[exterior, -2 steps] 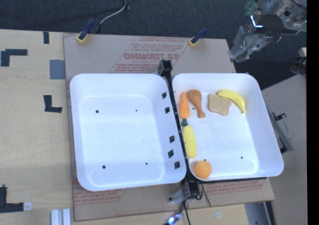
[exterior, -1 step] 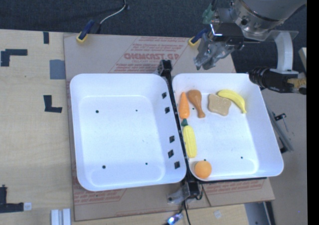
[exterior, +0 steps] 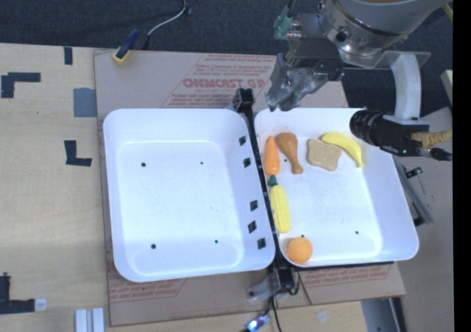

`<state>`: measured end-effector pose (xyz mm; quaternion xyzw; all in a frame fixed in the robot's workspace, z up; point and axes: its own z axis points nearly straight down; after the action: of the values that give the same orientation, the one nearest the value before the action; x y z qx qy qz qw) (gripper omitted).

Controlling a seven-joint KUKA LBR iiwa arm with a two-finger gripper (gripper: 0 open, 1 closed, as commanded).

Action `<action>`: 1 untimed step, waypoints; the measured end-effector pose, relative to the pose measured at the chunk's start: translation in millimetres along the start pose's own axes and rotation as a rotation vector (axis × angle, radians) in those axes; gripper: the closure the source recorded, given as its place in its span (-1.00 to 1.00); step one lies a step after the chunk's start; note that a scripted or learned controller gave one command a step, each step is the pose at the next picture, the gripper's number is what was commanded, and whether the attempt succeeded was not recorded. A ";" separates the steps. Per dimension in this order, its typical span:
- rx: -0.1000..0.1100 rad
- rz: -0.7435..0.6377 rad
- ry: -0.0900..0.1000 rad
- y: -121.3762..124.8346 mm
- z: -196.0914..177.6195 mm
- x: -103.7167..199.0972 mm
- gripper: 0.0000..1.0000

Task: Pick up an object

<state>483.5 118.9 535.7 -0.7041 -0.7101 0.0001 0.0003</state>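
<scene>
We see two white bins side by side on the bench. The left bin [exterior: 176,191] has no toys in it, and the right bin [exterior: 383,235] has all of them. That tells us the pick has to happen on the right side.

The toys sit mostly along the left wall and the far part of the right bin. A carrot [exterior: 271,155] lies against the wall where the bins meet, at about 10 o'clock in that bin. A chicken drumstick [exterior: 289,151] is just beside it, touching or almost touching. A slice of bread [exterior: 322,154] sits near 12 o'clock, and a banana [exterior: 344,146] curls around its far side, touching it. A corn cob [exterior: 280,207] lies along the left wall near 8 o'clock. An orange [exterior: 299,249] sits by the near rim at about 7 o'clock, on its own.

The gripper [exterior: 283,95] hangs over the far left corner of the right bin, at about 11 o'clock, above the rim. We think it is there because the carrot and drumstick are the closest toys below it.

We cannot tell if the claw is spread or closed; it is too dark and blurry. We see no toy in it, so nothing is picked up yet.

The carrot may be tricky, since it hugs the wall.
</scene>
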 end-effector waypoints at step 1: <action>0.004 0.007 -0.003 1.9 3.1 9.4 1.00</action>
<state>485.3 128.2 532.5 -0.7064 -0.7078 0.0025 0.0008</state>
